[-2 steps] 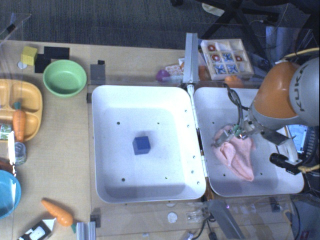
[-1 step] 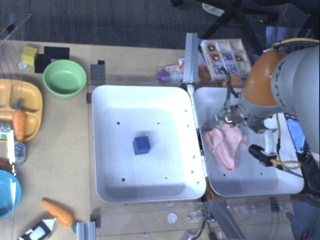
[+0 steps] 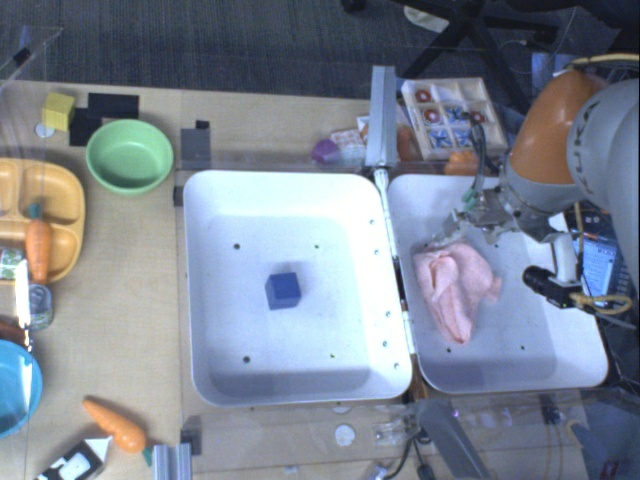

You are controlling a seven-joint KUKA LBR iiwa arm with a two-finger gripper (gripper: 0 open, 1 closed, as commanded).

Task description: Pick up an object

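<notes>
Counter, two white bins side by side.

Left bin: one blue cube, near the middle, well clear of the walls. Nothing beside it.

Right bin: one pink cloth, crumpled, lying left of centre, its left edge near the wall that divides the bins.

Arm: reaches in from the right, over the upper part of the right bin. Gripper: just above the cloth's top edge. Jaws: cannot tell whether apart or together; the head is small and cluttered from this angle. Nothing is seen between them.

Likely target, by nearness: the cloth.

Risks, as judged:
- Soft item. A pinch on a thin fold could slip out on the lift.
- Gripper sits over the cloth's upper edge, not its bulk; a straight descent may catch only a corner, or bare bin floor.
- A trailing cloth could drag on the dividing wall.
- A hard descent would press the jaws into the floor under the cloth.

Off-bin: green bowl, carrot.
</notes>
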